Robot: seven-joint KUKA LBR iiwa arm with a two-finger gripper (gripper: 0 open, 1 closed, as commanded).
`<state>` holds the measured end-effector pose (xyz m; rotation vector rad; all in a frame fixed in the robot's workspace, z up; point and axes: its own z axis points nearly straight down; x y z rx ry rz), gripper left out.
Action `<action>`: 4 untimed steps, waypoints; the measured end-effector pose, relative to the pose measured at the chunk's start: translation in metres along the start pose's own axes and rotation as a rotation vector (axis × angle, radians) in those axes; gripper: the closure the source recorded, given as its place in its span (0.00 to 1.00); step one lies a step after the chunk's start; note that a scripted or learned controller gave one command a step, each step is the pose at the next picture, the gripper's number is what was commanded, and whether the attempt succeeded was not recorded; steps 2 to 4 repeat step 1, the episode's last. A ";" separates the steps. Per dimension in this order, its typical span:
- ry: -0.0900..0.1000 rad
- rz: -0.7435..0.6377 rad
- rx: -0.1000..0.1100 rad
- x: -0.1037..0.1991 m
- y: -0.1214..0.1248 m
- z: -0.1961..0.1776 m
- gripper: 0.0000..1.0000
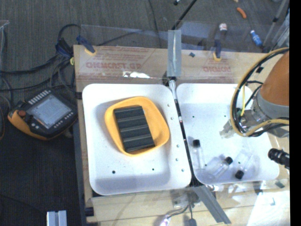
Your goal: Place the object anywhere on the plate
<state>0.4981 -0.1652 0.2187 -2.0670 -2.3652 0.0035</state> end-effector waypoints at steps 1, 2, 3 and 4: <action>0.000 0.000 0.000 0.000 0.000 0.000 0.00; 0.000 0.000 0.000 0.000 0.000 0.000 0.00; 0.000 0.000 0.000 0.000 0.000 0.000 0.00; 0.000 0.000 0.000 0.000 0.000 0.000 0.00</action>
